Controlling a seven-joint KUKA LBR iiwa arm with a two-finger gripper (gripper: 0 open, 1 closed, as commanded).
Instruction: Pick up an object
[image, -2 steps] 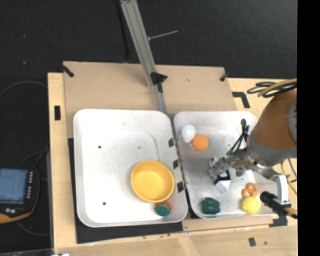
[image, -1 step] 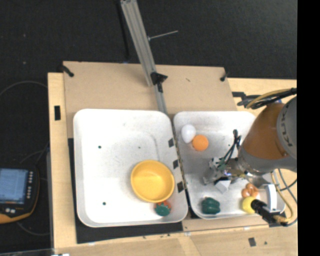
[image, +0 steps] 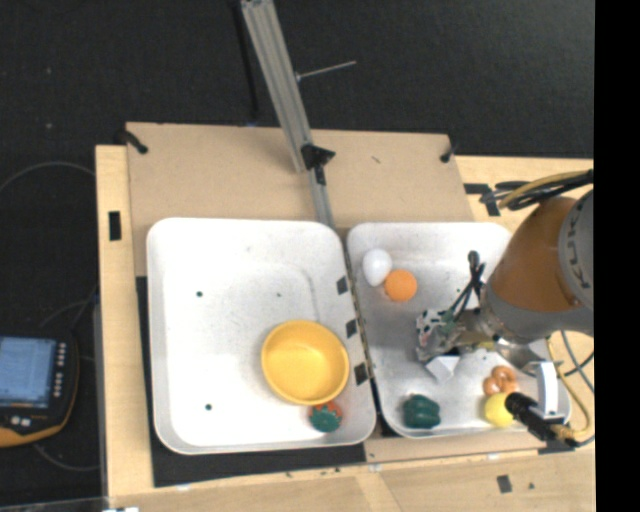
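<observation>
The gripper (image: 433, 344) is seen low over the middle of the right bin (image: 440, 240), with the arm (image: 540, 270) reaching in across that bin's right edge. Whether it is open or closed cannot be told from this slanted view, and nothing can be made out in its grasp. No single object is named by the task, so the nearest candidate is judged to be a small white piece (image: 443, 366) lying just beside the gripper, toward the bin's near edge. A green object (image: 421, 410) lies by the near edge. A yellow object (image: 497, 408) and an orange-pink object (image: 499, 381) are crowded into the near right corner, partly under the arm. A white ball (image: 376, 266) and an orange ball (image: 400, 286) rest touching or almost touching near the far left corner. A yellow bowl (image: 305, 360) sits toward the near right corner of the left bin (image: 220, 290), well apart from the gripper. Several failures can be expected from here. The white piece looks small and flat, so it could be missed or pushed along the bin floor if the closing is slightly off centre. The balls would probably roll away if either were nudged instead of squarely enclosed. The corner cluster could be knocked by the arm's bulk, and two things might be pinched together there and dropped on lifting.
</observation>
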